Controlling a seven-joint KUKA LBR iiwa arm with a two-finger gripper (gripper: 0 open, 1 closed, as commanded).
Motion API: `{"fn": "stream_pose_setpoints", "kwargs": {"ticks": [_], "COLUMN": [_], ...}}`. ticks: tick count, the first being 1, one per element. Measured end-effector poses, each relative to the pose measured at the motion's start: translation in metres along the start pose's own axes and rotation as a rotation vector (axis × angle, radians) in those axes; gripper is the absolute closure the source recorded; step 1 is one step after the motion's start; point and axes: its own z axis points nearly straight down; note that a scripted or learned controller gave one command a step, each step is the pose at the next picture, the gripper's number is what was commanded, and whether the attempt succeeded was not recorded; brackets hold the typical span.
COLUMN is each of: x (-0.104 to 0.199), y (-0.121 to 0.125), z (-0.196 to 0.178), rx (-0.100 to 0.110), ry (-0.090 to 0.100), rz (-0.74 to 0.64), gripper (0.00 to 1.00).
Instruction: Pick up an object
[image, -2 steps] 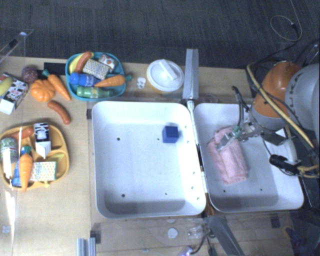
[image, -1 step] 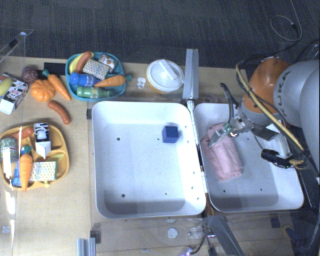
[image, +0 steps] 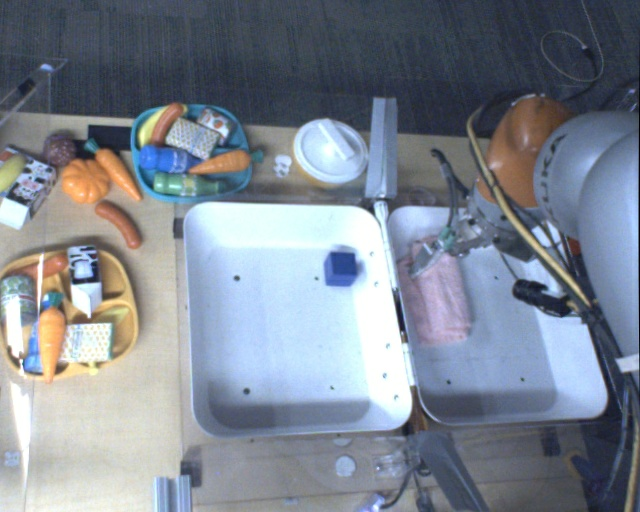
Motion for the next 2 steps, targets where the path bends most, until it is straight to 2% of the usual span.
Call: {"fn": "stream_pose_setpoints", "kwargs": {"ticks": [1,2], "x": [0.002,0.007], "y": [-0.053,-0.021], "z": [-0.001,-0.001], "rx": [0.001,-0.001], "ry": [0.000,0.000], "rz": [0.029,0.051], "gripper": [0.00,0.00]}}
